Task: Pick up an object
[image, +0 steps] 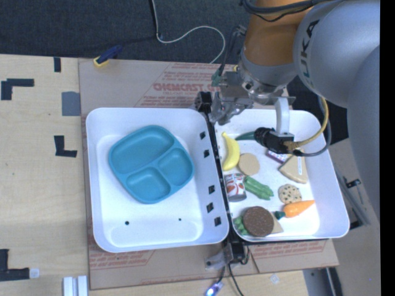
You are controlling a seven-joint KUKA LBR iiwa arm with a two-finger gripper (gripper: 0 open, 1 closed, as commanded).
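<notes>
The right bin (330, 184) holds toy food: a yellow banana (231, 152), a tan round cracker (249, 164), a small can (235, 187), a green pea pod (258, 187), a chocolate-chip cookie (289, 193), a carrot (297, 208), a burger (257, 221) and a sandwich wedge (294, 169). My gripper (223, 113) hangs over the bin's upper left corner, just above the banana's top end. Nothing shows between its tips.
The left bin (105, 227) holds a blue divided plate (150, 163). A black cable and connector (271, 139) dangle from the wrist over the right bin. The big grey arm covers the upper right. A cardboard sheet (148, 85) lies under both bins.
</notes>
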